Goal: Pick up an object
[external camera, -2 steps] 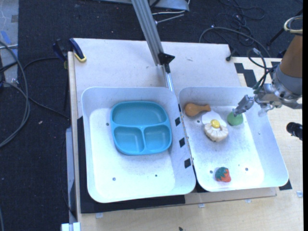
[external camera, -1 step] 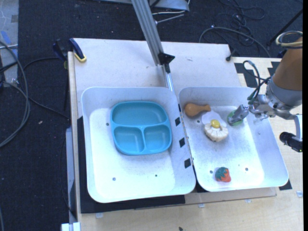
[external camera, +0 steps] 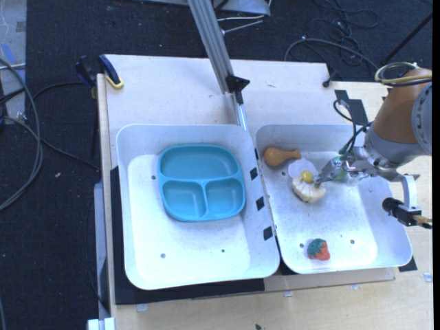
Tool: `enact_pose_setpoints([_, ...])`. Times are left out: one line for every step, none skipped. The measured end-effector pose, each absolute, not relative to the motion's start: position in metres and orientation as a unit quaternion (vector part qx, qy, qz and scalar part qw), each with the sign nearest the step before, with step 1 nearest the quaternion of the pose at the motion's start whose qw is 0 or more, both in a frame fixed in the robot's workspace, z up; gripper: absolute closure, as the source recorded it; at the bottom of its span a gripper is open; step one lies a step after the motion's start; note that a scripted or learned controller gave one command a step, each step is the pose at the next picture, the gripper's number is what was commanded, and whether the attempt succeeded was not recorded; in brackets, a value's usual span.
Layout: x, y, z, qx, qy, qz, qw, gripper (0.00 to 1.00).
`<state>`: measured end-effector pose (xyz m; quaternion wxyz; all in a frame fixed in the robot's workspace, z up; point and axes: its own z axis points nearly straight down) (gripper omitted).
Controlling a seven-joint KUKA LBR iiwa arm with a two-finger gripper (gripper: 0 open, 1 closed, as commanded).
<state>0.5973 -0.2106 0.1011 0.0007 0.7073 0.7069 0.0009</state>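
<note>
The right bin (external camera: 364, 218) holds three objects. A tan pear-shaped toy (external camera: 278, 156) lies near its back left corner. A white and yellow lump (external camera: 309, 188) rests in the middle. A small red toy with green and orange patches (external camera: 317, 249) sits near the front edge. My gripper (external camera: 323, 176) reaches in from the right and hangs low over the bin, its tip just above and to the right of the white and yellow lump. The view is too small to tell if it touches the lump.
The left bin (external camera: 137, 246) carries a blue divided plate (external camera: 203, 182). A slanted metal pole (external camera: 214, 40) rises behind the bins. A black divider strip (external camera: 261, 201) runs between them. Cables hang off my wrist (external camera: 405, 212) over the right rim.
</note>
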Motion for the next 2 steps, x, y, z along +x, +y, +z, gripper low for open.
enact_pose_setpoints([0.597,-0.211,0.113,0.707,0.707,0.0006,0.002,1.00])
enact_pose_setpoints([0.593,-0.213,0.158,0.708,0.706,0.0011,0.003,1.00])
